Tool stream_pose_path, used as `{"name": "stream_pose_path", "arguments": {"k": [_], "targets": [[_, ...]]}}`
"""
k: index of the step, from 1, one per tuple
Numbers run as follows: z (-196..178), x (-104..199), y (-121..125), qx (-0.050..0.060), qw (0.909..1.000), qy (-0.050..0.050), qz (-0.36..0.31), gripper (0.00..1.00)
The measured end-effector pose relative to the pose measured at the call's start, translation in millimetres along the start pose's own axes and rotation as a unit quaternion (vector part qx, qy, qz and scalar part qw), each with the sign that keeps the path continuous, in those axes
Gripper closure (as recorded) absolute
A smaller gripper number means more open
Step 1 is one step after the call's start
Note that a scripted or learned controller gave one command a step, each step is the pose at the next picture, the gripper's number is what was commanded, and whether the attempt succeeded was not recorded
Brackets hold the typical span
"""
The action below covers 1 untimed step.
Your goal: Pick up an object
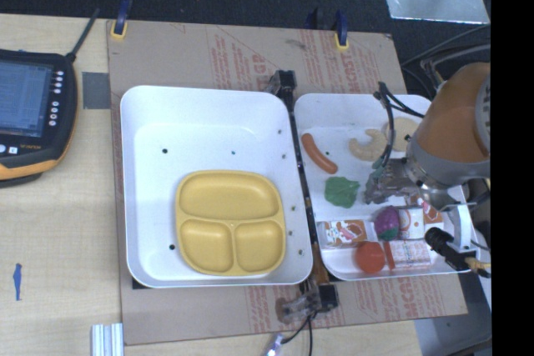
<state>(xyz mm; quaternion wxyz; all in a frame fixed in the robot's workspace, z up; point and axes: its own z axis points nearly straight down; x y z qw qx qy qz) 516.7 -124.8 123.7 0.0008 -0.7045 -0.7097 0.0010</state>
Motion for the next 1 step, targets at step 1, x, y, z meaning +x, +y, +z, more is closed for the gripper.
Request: {"name": "stream_pose_path", "arguments": {"k": [1], "targets": [[0.1, -0.4, -0.3, 0.0, 1.0, 0.0, 0.001, 0.0]]}}
